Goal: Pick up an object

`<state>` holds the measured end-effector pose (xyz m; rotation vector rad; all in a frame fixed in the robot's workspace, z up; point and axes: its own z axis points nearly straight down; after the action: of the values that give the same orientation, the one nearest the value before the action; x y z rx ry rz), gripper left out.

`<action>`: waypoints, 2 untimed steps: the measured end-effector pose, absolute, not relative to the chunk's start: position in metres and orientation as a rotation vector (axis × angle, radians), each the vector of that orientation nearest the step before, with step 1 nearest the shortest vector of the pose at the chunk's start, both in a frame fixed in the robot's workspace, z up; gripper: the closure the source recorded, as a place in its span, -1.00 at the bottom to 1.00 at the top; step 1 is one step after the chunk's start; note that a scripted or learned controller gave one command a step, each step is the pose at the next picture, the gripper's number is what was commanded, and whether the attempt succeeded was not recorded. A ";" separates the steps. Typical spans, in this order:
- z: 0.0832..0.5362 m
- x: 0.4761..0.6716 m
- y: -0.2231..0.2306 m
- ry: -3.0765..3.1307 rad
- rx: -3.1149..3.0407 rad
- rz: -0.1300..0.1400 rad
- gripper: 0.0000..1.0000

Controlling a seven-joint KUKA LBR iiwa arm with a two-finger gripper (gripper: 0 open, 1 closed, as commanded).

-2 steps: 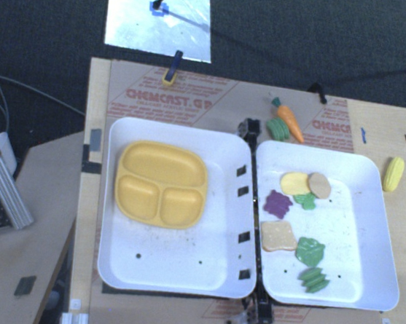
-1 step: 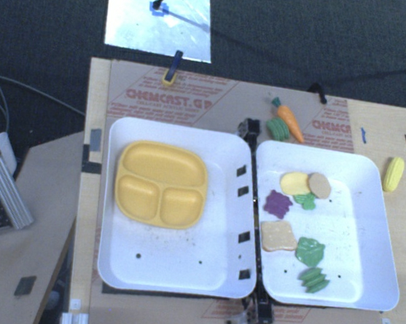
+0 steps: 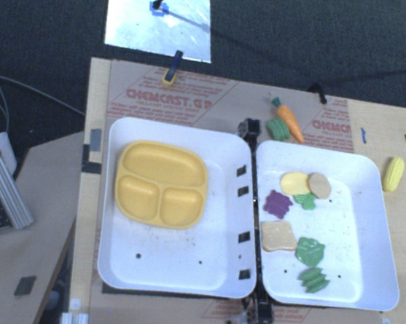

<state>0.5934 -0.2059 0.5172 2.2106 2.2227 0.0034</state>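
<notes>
The left bin (image 3: pixel 114 257) is taken up by a yellow tray (image 3: pixel 161 184) with three compartments, laid flat towards the bin's far left; nothing is seen in the compartments.

Behind the seam between the two bins, a carrot (image 3: pixel 290 121) and a green piece (image 3: pixel 278 129) are seen on the table (image 3: pixel 383 132), touching each other and outside both bins.

In the right bin (image 3: pixel 376 245) the loose toy foods are gathered in the left half. A purple piece (image 3: pixel 277 203) lies nearest the seam, with a bread slice (image 3: pixel 278 236) just in front of it. Further in, a yellow disc (image 3: pixel 295 183) and a tan disc (image 3: pixel 320 185) lie side by side and touching, with a small green bit (image 3: pixel 305 200) just below them. A green leaf (image 3: pixel 310 251) is set just right of the bread, and green pods (image 3: pixel 314 280) lie near the front wall.

Beyond the right bin's far corner a corn cob (image 3: pixel 393 174) is left on the table.

The task is judged not yet begun: every object is seen resting on a bin floor or on the table, and none is lifted. Whether the tool is spread or pressed together cannot be told. Approach, grasp and lift are all left to be done; the bread and the purple piece, lying apart from their neighbours, are judged the easier picks.
</notes>
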 end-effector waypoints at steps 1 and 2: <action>0.504 0.642 -0.205 2.226 2.211 0.002 1.00; 0.538 0.595 -0.207 2.219 2.217 0.004 1.00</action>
<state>0.5950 -0.2066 0.5375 2.2174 2.2186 0.0037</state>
